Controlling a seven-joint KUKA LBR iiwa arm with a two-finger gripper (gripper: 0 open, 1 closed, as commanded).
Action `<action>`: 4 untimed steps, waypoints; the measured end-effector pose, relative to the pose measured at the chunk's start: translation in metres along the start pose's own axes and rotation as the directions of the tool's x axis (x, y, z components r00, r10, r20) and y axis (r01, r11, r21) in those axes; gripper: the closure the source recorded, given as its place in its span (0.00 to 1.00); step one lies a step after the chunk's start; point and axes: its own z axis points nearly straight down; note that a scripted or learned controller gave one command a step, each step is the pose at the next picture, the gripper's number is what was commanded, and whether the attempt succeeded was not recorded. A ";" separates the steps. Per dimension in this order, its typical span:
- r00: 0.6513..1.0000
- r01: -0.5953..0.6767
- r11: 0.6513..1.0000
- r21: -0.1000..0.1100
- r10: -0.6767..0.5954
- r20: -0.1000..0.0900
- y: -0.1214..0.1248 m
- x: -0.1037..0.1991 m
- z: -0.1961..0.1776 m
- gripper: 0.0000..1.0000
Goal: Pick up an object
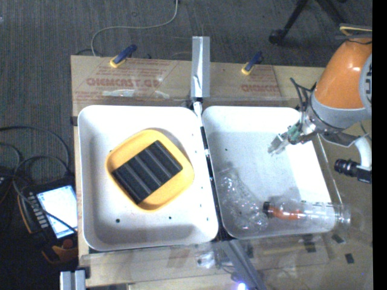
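Tool (283, 141) poised over right white bin (254, 122), finger state cannot tell; clear plastic bottle with orange insert (300, 212) lying along near wall, likely to roll or slip from smooth curved sides.

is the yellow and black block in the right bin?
No, the yellow and black block lies in the left bin; the right bin holds a clear plastic bottle and crumpled clear plastic.

**One fixed camera, high above the table**

A single camera looks down at a slant, set far enough back to take in both white bins: left bin (91, 162), right bin (254, 122). The table (121, 80) edge and surrounding floor (60, 17) also show.
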 end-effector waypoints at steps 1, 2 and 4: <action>1.000 0.000 1.000 0.001 0.000 0.000 0.000 0.000 0.000 0.00; 0.997 -0.080 0.997 0.005 0.080 -0.002 -0.070 0.059 0.051 0.00; 0.999 -0.037 0.999 -0.005 0.037 0.005 -0.056 0.085 0.101 0.00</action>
